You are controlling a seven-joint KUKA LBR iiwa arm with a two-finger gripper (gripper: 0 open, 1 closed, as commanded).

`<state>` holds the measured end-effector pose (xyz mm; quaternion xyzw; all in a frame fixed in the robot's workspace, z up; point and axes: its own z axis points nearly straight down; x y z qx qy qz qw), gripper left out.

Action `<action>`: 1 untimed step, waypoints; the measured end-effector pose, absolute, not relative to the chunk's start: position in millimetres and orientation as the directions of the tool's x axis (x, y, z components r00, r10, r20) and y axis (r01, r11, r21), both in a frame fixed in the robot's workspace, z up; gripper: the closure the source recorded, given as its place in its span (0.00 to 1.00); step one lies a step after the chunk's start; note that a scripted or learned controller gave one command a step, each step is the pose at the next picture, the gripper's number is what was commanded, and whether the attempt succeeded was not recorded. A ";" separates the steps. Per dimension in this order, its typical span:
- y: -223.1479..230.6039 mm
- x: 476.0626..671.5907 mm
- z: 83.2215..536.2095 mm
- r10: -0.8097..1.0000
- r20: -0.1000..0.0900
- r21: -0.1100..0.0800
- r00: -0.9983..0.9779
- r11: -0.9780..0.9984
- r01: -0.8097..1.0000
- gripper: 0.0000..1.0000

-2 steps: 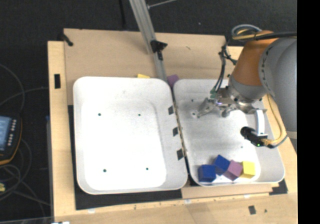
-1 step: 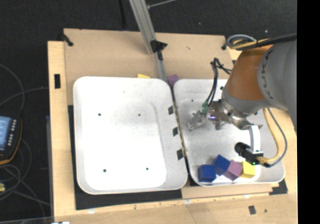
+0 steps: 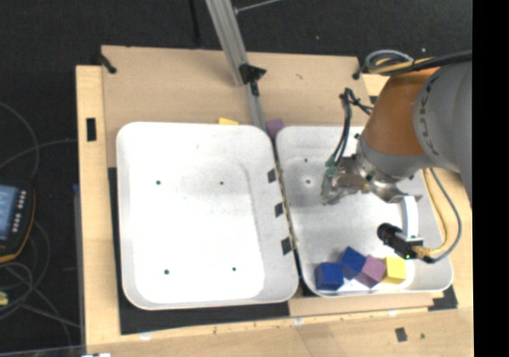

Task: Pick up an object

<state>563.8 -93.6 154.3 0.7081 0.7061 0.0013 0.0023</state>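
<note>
My gripper (image 3: 331,189) hangs over the middle of the right bin (image 3: 312,149), pointing down and left from the orange-banded wrist. Nothing shows between its fingers. Along the bin's front edge lies a cluster of small blocks: a blue cube (image 3: 329,276), a second blue block (image 3: 352,259), a purple block (image 3: 371,269) and a yellow block (image 3: 395,269). The gripper stands well behind these blocks, apart from them.
The left bin (image 3: 195,212) lies beside the right one, with black clips on the shared rim. A metal pole (image 3: 227,21) slants in from the back. A yellow piece (image 3: 228,121) and a purple piece (image 3: 275,126) lie behind the bins. Cables hang off the arm at the right.
</note>
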 end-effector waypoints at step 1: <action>-95.0 564.9 164.9 1.000 -0.002 0.009 0.006 -0.006 1.000 1.00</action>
